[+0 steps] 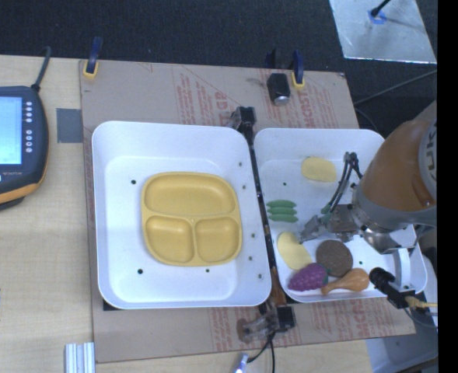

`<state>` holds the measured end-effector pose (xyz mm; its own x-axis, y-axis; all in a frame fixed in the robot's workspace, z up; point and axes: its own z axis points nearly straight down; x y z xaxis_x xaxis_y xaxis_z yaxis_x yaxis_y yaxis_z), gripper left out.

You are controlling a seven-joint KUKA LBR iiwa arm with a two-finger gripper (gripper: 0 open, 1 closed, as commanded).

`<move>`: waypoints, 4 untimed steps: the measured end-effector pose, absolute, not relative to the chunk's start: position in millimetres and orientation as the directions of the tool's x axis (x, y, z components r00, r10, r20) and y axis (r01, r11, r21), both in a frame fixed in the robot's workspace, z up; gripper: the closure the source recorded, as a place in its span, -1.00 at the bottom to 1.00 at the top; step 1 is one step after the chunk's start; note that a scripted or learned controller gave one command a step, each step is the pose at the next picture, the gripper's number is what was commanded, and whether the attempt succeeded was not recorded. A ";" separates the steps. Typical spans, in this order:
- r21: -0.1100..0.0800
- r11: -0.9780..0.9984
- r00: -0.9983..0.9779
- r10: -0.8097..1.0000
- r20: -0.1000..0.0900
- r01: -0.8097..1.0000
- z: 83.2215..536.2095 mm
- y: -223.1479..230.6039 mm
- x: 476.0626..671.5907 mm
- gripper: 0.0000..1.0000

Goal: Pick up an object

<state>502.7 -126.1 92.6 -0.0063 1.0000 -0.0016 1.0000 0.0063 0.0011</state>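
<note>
The right bin (368,142) holds several small items. A pale yellow piece (318,169) lies near its far side and a green pea pod (281,210) near its left wall. Along the front sit a yellow slice (292,249), a purple grape bunch (307,277), a brown round disc (334,256) and a tan drumstick-shaped piece (345,283). My gripper (322,225) reaches in from the right and hangs low over the bin's middle, just behind the brown disc and right of the pea pod. I see nothing held in it.
In the left bin (116,208) a yellow divided plate (191,217) lies in the middle. A teach pendant (7,142) rests on the bench at the far left. Clamps (279,88) stand at the bins' far and near edges.
</note>
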 end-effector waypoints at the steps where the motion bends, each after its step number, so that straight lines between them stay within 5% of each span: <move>1: -0.001 0.003 -0.003 1.000 0.000 1.000 92.1 -129.8 594.9 -1.00; 2: -0.001 0.004 -0.004 1.000 0.000 1.000 92.3 -152.5 645.4 -1.00; 4: 0.000 0.003 -0.003 1.000 -0.001 1.000 92.4 -169.8 656.7 -1.00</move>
<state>656.7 -169.8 92.4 -0.0027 1.0000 -0.0006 1.0000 0.0027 0.0004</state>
